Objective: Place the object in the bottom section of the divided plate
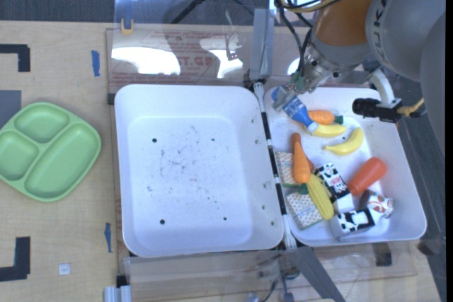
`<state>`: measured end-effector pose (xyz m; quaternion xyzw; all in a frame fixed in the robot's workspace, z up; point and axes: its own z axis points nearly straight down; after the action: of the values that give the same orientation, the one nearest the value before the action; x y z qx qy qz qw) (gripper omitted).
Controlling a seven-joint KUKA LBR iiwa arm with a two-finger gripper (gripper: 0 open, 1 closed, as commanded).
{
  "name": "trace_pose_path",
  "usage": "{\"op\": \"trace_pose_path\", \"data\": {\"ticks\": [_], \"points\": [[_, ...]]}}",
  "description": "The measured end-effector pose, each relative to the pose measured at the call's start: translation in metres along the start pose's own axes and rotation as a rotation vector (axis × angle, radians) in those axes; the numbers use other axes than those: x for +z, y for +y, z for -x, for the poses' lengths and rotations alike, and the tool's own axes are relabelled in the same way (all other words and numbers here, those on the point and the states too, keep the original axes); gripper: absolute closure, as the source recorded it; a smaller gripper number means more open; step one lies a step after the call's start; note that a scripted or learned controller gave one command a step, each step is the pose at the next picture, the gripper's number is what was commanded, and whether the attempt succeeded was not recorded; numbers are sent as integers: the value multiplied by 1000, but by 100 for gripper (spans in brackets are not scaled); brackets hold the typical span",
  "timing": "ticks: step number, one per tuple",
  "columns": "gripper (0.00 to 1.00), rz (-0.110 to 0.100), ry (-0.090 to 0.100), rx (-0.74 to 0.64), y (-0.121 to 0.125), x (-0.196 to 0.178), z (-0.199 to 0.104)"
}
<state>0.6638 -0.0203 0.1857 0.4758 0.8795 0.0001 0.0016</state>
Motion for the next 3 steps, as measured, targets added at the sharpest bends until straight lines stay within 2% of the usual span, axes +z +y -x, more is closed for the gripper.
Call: {"op": "trace_pose_path", "data": {"ticks": [1,2,3], "points": [[100,3,0,-25,37,0,-49],[100,-3,4,75,75,81,-110],[100,2,1,24,108,-22,-160]]}}
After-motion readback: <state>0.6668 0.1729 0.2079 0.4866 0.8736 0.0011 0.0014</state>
